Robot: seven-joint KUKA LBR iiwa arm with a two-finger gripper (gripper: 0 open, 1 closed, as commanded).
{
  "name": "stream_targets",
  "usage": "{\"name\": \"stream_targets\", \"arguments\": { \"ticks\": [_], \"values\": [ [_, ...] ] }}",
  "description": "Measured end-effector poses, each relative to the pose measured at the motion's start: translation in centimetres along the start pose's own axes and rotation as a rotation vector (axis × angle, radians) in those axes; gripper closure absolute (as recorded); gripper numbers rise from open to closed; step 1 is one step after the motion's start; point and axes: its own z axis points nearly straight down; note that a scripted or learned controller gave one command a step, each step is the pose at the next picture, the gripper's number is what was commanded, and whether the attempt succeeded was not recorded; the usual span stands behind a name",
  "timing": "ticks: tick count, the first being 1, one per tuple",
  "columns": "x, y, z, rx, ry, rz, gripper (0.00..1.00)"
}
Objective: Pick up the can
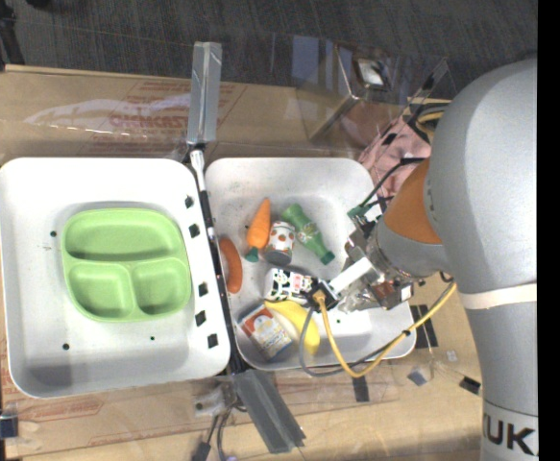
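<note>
In the right bin's [289, 176] nearest part: packet [268, 332] and banana [304, 320], both nearer than the can. Gripper [361, 298] low, near-right of the can, apart from it; spread or pressed together, cannot tell. Cow-print toy [284, 282] just on the can's near side. Green tray [126, 262] well left of the can. Can [280, 243] mid-bin, between carrot [259, 224] and green bottle [310, 230], just beside both.
</note>
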Motion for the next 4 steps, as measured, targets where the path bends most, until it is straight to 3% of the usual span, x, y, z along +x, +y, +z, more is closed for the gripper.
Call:
{"name": "stream_targets", "arguments": {
  "ticks": [4],
  "values": [
    [0.2, -0.6, -3.6, 0.022, -0.010, -0.039, 1.00]
  ]
}}
